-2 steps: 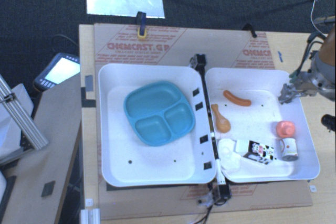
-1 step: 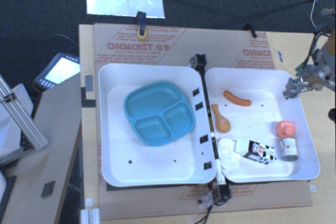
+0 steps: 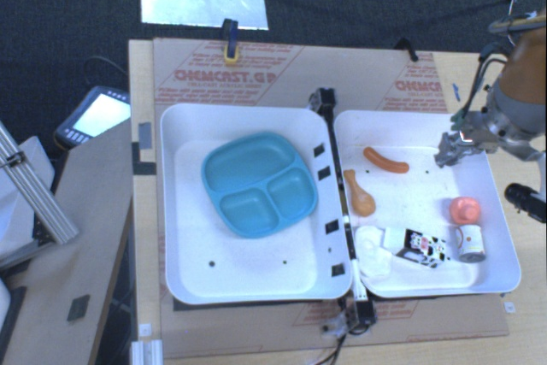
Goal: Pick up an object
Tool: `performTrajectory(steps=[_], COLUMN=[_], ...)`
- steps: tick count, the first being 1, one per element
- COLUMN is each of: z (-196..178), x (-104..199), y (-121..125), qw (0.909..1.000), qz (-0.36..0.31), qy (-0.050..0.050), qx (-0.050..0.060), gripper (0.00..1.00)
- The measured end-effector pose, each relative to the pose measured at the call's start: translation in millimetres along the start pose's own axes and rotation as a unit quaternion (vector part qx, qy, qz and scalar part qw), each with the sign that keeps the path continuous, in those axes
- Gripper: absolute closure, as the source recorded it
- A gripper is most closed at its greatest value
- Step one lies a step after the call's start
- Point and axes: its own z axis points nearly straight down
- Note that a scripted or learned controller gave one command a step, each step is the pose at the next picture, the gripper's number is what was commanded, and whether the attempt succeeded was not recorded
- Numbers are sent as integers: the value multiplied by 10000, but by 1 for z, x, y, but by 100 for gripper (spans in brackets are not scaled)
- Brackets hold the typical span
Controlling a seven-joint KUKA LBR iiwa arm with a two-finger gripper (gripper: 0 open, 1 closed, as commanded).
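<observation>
Right bin [image 3: 504, 269] holds an orange sausage [image 3: 386, 159], wooden spoon [image 3: 359, 193], pink ball [image 3: 465, 208], can [image 3: 471, 243] and cow-print box [image 3: 424, 247]. End effector [image 3: 450, 151] hovers at frame right above the bin's upper edge, gripping nothing; finger gap can't be told. Blue divided plate [image 3: 259, 194] sits in the left bin [image 3: 184, 269].

Grey arm with orange band enters from the right edge | wrist angled down and leftward | gripper [image 3: 448, 151] hangs low, nothing visible between its fingers

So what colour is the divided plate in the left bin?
Light blue; the divided plate shows clearly in the camera view.
</observation>
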Motion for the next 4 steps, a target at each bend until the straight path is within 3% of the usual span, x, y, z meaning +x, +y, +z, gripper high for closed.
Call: performTrajectory(steps=[2,4], z=[3,-10], x=[99,211], y=[-13,-54], qw=[10000,10000], qz=[-6,-12], qy=[3,9], qx=[6,-1], gripper=[100,100])
